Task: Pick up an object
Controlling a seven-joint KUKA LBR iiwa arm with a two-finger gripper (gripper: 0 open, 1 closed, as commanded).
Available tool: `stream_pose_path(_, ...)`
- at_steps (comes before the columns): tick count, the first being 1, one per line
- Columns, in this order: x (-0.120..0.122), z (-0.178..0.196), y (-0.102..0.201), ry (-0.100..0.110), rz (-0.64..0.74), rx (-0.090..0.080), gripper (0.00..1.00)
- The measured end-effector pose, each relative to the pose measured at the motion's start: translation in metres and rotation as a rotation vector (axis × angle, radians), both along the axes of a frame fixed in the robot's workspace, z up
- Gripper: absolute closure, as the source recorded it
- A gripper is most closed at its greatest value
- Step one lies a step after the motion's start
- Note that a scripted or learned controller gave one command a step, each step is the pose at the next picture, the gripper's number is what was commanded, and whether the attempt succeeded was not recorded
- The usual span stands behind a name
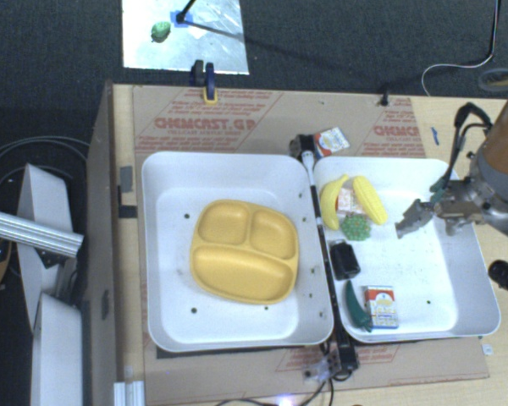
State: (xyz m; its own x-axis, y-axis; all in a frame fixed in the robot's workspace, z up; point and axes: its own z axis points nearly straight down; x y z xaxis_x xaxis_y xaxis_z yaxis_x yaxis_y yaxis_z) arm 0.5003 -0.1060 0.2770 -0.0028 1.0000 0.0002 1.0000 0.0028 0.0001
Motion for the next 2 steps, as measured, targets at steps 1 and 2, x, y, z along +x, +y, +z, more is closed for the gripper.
stream_pose_path(1,0.091,-0.177,-0.019,-0.009,-0.001,-0.003,0.0)
stream_pose_path(2,0.17,-0.187,-0.007,0.002,0.003,0.0,0.0)
